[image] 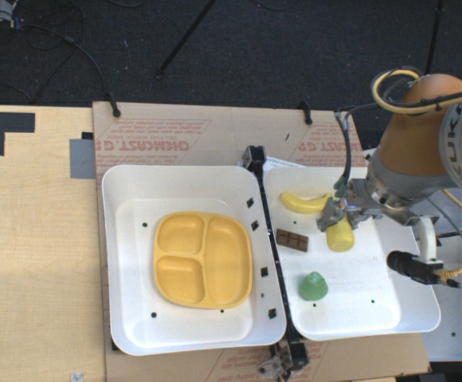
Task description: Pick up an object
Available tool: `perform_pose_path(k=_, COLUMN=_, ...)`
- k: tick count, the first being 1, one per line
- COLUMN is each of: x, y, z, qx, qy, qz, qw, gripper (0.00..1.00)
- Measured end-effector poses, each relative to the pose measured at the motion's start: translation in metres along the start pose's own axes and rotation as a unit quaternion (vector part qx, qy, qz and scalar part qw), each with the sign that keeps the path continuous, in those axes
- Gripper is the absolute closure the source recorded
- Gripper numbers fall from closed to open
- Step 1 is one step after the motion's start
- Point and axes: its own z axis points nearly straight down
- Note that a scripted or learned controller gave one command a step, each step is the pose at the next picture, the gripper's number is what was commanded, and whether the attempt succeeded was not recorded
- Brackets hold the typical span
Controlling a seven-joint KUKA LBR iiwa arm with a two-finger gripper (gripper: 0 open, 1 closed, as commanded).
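- Pale wooden counter (32, 237) is topped by printed cardboard carrying two glossy white bins.
- Left bin (127, 197): a moulded yellow three-compartment plate (203, 259).
- Right bin (390, 309): curved banana (301, 204), brown chocolate bar (291, 241), rounded green pear (313, 286).
- Gripper (336, 220) is seen touching a smooth yellow cylinder (341, 237); its grasp cannot be judged.

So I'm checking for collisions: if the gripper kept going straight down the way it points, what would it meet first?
Most likely the yellow cylinder directly under the gripper, beside the banana; how close they are is unclear from this slanted view.
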Motion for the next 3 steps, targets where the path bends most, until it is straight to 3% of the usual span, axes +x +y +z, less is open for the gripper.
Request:
perform_pose_path(k=1, x=0.053, y=-0.001, z=0.008, qx=0.001, qy=0.000, qz=0.000, qw=1.0000, gripper=1.00)
perform_pose_path(k=3, x=0.161, y=-0.011, z=-0.017, qx=0.000, qy=-0.001, qz=0.000, qw=1.0000, gripper=1.00)
